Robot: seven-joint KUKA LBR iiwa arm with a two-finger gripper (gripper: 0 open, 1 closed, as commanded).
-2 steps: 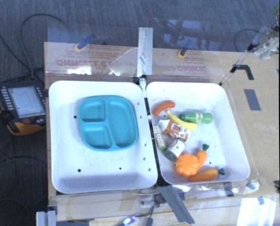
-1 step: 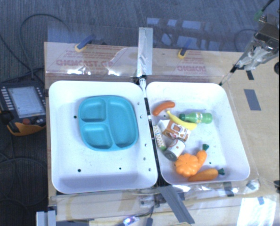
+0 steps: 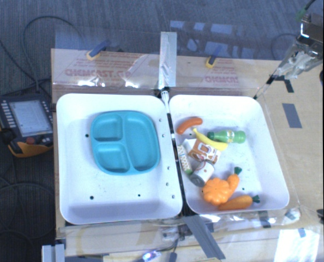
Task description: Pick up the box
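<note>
Left bin [image 3: 69, 162]: a shallow white bin holding one blue divided plate [image 3: 124, 142], which sits toward the upper middle. White floor shows on all sides of the plate, widest along the near edge.
Right bin [image 3: 265, 146]: a matching white bin, touching the left one along a shared centre rim.
Box [image 3: 204, 153]: a small carton with brown and white print, lying tilted near the middle of the right bin, a little toward the centre rim.
Crowding around the box: a yellow banana [image 3: 210, 140] lies against its upper edge, with a green bottle [image 3: 228, 136] just beyond. An orange sausage-shaped toy [image 3: 188, 124] lies nearer the far rim. A small white can [image 3: 203, 173] sits just below the box, then an orange pumpkin [image 3: 216, 189] and a carrot [image 3: 237, 202] near the front rim.
Open room: the right side of the right bin is bare white floor.
Tool [image 3: 298, 64]: up at the far right, well outside both bins, over the worktop [image 3: 304, 141]. It looks blurred, so I cannot tell how it is set or whether it has anything.
Surroundings: tan worktop with tape strips, grey carpet [image 3: 20, 48] beyond, a control pendant [image 3: 23, 121] on the floor at left.
</note>
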